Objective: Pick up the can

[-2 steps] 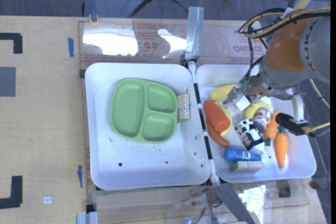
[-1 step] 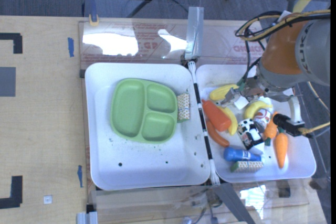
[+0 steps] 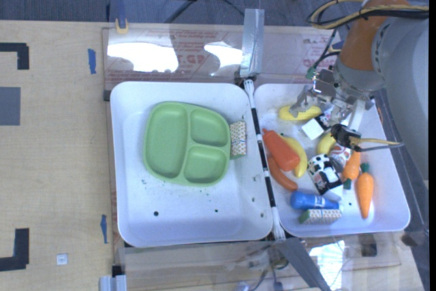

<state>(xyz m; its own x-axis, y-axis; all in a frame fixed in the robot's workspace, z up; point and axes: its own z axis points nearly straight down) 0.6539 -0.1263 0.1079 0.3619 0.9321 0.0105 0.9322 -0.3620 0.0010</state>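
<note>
A small can (image 3: 237, 139) with a speckled, patterned label stands in the left bin (image 3: 129, 167), against its right wall and touching the green divided plate (image 3: 185, 142). A similar patterned cylinder (image 3: 321, 216) lies on its side at the front of the right bin (image 3: 392, 211), just below a blue bottle (image 3: 313, 201). My gripper (image 3: 327, 111) hangs low over the back of the right bin, above a yellow banana (image 3: 300, 113) and a white block (image 3: 311, 129), well to the right of the upright can.
The right bin is crowded with an orange-red pepper (image 3: 283, 152), a second banana (image 3: 327, 144), a black-and-white toy (image 3: 323, 170) and two carrots (image 3: 366, 193). A metal divider post (image 3: 252, 44) stands behind the wall between the bins. Cables (image 3: 340, 7) loop above the arm.
</note>
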